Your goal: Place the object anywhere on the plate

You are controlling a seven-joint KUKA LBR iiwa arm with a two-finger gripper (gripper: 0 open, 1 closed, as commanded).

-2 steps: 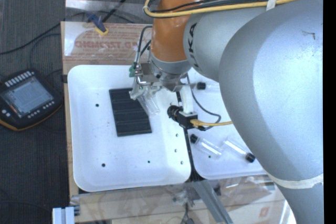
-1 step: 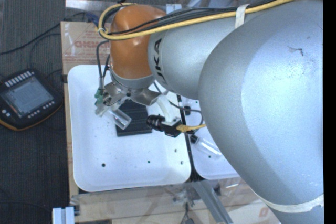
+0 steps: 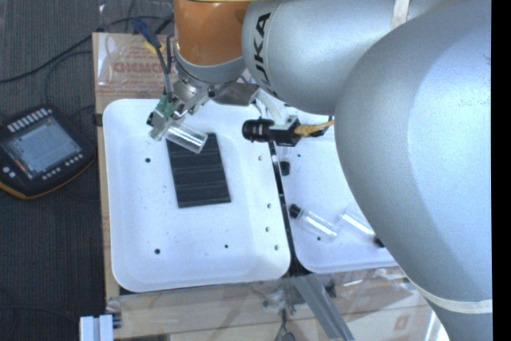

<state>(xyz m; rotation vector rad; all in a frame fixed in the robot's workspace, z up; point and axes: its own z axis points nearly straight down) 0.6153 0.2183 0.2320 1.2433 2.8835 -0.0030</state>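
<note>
- The grey arm [image 3: 375,92] with its orange band [image 3: 211,4] reaches from the right over the bins.
- The left white bin [image 3: 136,251] holds a dark ribbed plate [image 3: 200,176], lying flat near the bin's upper middle.
- The right bin [image 3: 335,255] holds clear tube-like items [image 3: 315,221].
- The gripper [image 3: 169,124] hangs over the plate's upper left corner.
- A clear small cylinder [image 3: 187,139] lies at the fingertips, touching the plate's top edge.
- How far the fingers are open, and whether they grip the cylinder, one cannot tell.
- A black handheld controller [image 3: 36,152] lies left of the bench.
</note>
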